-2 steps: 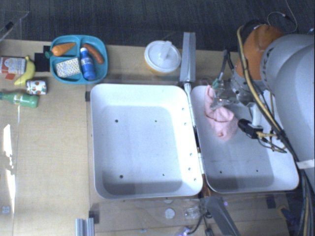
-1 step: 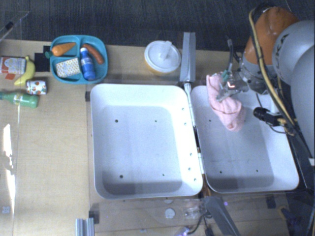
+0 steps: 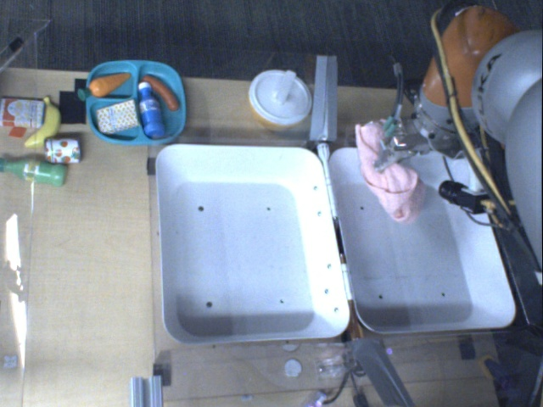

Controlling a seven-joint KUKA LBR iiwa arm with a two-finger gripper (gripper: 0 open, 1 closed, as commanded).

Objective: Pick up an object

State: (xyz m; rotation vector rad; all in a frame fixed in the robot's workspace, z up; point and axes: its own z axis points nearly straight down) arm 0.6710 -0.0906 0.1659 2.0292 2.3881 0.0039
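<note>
A pink cloth [image 3: 392, 186] hangs bunched over the upper part of the right bin [image 3: 441, 308], near its left wall. My gripper [image 3: 393, 151] reaches in from the right and is shut on the cloth's upper fold, with the fabric draping down below the fingers. The cloth's top edge rises next to the bin's back rim. The grey arm with its orange band [image 3: 462, 45] stands at the upper right.
The left bin [image 3: 246, 312] lies beside the right one. Behind it sit a white lidded bowl [image 3: 280, 97] and a blue divided plate [image 3: 136, 100] of toy food. A banana [image 3: 44, 124], a can [image 3: 63, 150] and a green bottle [image 3: 34, 171] lie at the far left.
</note>
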